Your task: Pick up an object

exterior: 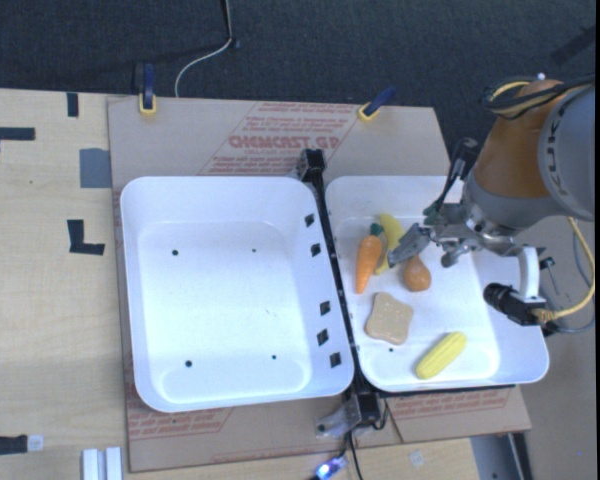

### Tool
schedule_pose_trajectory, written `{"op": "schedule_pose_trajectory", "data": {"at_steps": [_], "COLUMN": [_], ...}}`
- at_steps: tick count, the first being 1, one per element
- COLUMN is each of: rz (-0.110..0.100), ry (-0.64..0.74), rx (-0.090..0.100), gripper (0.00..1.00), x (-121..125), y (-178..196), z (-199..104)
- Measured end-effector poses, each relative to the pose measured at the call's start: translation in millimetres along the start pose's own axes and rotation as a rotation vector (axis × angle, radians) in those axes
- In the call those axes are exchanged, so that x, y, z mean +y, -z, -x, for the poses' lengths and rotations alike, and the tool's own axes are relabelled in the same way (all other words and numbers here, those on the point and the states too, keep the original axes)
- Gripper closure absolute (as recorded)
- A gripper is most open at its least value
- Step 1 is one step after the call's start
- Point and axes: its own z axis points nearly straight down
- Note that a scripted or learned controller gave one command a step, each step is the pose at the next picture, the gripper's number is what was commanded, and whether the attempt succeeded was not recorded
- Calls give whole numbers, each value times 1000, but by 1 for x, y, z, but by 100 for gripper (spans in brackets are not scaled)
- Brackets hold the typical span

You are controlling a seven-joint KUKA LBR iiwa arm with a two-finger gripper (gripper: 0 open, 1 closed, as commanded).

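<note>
Pale wooden desk (40,298) under cardboard, bearing two white bins. Left bin (140,203) bare. Right bin (525,368) holding, left to right: carrot (367,260), bread slice (389,318), yellow piece (388,230), small brown item (416,276), corn cob (440,355). Fingers (429,252) spread open over that brown item, gripping nothing. Best centred squarely over it, lowered straight, closed only once straddling, clear of the carrot.

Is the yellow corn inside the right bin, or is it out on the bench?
Inside. The corn lies flat on the floor of the right bin, near its front rim, beside the slice of bread.
</note>
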Motion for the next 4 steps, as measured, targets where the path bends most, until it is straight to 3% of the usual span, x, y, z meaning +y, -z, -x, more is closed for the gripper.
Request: {"op": "schedule_pose_trajectory", "data": {"at_steps": [1,2,3,4], "rz": [7,1,18,11], "ry": [4,5,13,13], "rx": [-1,1,2,2], "gripper": [0,100,100,100], "x": [8,6,15,40], "y": [-61,-55,158,242], "z": [-8,-10,-86,-165]}}
